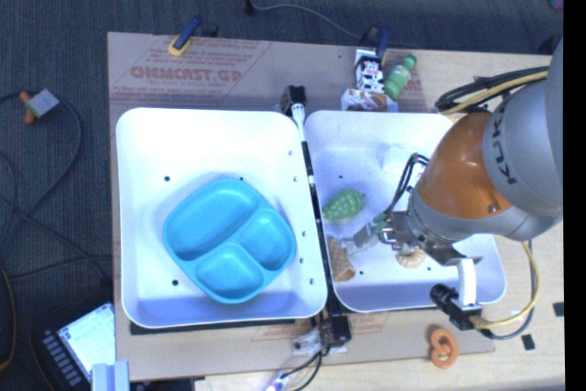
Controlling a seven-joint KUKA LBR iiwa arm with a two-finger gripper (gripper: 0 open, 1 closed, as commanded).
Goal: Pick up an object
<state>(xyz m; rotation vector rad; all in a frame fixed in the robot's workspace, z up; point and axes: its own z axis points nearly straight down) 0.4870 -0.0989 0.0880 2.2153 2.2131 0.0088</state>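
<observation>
The gripper (377, 232) is held low in the right bin (366, 131). It cannot be told if it is open or closed, and nothing is seen held in it. A green lumpy toy (344, 203) lies just beside it, and a brown thing (341, 264) lies near the bin's front wall. One thing should be chosen, and the gripper should be lined up right over its middle before it is closed. The blue tray (229, 238) sits in the left bin (146, 142).

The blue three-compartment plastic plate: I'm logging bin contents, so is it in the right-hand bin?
No, the blue three-compartment plastic plate lies in the left white bin, apart from the arm.
</observation>
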